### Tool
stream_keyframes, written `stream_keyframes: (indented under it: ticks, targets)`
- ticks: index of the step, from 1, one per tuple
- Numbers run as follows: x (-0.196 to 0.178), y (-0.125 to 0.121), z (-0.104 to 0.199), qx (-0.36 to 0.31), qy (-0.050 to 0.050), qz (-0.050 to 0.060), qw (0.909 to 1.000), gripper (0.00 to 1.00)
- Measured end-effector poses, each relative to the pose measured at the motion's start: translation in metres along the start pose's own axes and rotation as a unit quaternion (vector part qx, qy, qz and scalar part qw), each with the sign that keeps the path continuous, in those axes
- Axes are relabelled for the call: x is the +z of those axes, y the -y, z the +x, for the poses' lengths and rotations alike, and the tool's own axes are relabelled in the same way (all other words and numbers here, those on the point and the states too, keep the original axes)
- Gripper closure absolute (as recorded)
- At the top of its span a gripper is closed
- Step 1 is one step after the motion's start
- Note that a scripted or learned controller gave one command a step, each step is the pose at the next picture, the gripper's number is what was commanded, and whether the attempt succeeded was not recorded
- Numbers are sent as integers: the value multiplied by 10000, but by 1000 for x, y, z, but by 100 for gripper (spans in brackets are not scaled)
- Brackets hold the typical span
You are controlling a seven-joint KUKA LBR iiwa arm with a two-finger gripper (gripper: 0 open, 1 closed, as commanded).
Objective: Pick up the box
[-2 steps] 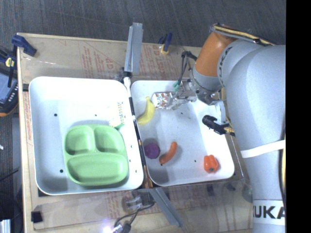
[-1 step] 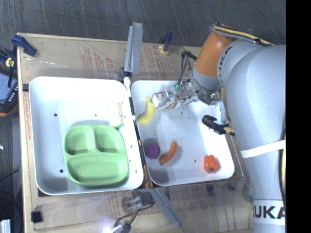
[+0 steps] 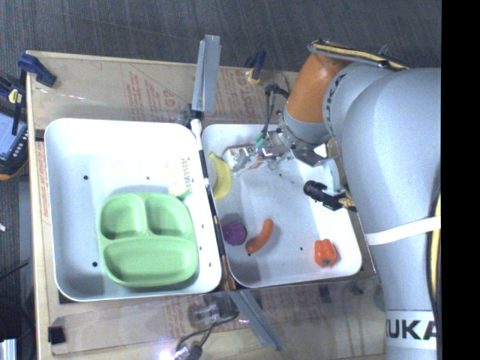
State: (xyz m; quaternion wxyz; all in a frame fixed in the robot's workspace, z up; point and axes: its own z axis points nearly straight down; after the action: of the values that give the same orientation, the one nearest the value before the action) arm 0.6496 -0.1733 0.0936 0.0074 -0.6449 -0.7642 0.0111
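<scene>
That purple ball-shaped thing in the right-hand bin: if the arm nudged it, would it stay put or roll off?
The purple ball-shaped thing looks round, so it would probably roll on the smooth floor of the right bin. It lies close to the bin's left wall and near the orange sausage-shaped piece, so either would likely stop it soon.

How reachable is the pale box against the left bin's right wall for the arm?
Probably yes, but tight. The gripper sits in the right bin, just across the walls from the box, with nothing over it. The box hugs the wall, green tray close beside.
</scene>
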Motion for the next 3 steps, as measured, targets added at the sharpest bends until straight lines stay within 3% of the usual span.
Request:
stream_keyframes:
  ticks: [1, 2, 3]
  targets:
    - [0, -2, 15, -673, -10, 18, 9977, 0]
    - [-3, 1, 48, -652, 93, -80, 9978, 0]
    - [-12, 1, 48, -663, 74, -75, 9977, 100]
